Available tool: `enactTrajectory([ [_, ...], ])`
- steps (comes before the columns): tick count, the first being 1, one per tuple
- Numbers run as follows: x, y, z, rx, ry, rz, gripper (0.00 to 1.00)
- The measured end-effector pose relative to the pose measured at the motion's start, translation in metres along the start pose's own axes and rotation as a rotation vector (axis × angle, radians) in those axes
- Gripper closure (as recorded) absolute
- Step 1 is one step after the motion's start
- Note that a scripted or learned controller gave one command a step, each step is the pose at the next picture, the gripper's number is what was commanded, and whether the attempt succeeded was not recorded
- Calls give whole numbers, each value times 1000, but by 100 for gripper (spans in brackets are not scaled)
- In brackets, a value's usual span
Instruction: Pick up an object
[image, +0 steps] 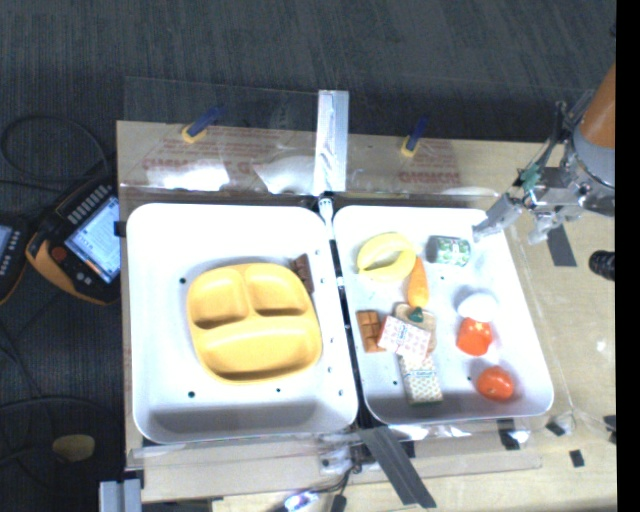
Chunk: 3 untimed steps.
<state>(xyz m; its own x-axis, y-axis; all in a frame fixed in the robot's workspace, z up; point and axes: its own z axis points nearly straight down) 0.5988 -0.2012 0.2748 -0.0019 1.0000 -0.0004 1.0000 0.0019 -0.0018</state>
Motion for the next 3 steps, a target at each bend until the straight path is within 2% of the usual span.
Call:
enactTrajectory([
  [1,16,13,-30,-1,-1,18,0],
  [2,36,50,73,1,-2,40,0],
  [3,14,54,171,-1,-2,71,0],
])
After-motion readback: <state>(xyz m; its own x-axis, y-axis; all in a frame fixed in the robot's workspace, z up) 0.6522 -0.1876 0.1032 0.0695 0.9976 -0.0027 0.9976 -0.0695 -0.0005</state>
